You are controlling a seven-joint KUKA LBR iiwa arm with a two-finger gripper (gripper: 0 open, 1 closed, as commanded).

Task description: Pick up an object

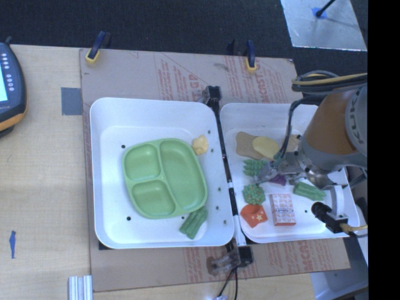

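My gripper (277, 169) is low in the right bin (262, 231), near its middle, reaching in from the right. It hangs over a small purple thing (279, 180) and next to a dark green toy (254, 167). Close by lie a yellow piece (265, 146) on a brown flat piece (245, 144), a green broccoli-like toy (254, 194), a red toy (254, 215), a red and white carton (282, 209) and a light green piece (309, 191). Nothing can be made out between the gripper's tips.
The left bin (106, 167) holds a green divided plate (164, 178), a small pale yellow thing (200, 145) at its upper right and a green vegetable toy (194, 222) at its lower right. A divider with clamps (224, 167) runs between the bins.
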